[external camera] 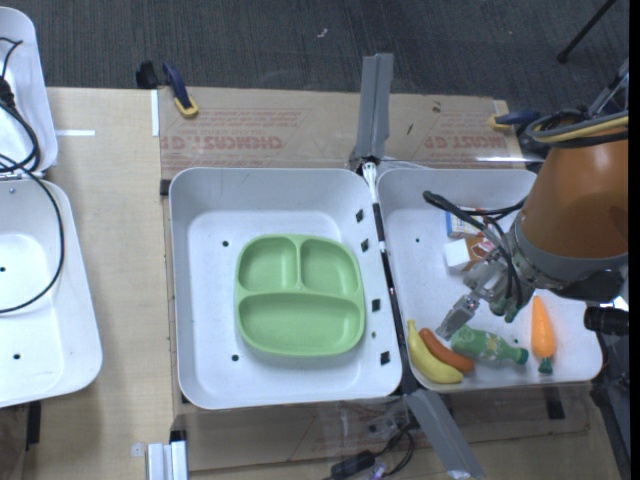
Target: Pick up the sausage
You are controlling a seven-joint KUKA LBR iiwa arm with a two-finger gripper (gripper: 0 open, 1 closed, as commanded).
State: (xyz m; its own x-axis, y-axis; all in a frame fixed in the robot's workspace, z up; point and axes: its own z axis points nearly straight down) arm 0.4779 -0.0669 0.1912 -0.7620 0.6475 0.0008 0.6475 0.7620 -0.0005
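Note:
The sausage (444,351), short and orange-red, lies at the front of the right bin (415,228), resting against a yellow banana (424,361). My gripper (480,315) hangs just above and to the right of it, over the neck end of a green bottle (490,347). It is open, with nothing between its fingers. One grey fingertip (454,321) points down-left toward the sausage without touching it. The orange band of the arm covers the bin's right side.
An orange carrot (541,330) lies right of the bottle. A white box (458,256) and a small packet (463,227) sit at the back of the right bin. The left bin (200,268) holds a green divided plate (299,296).

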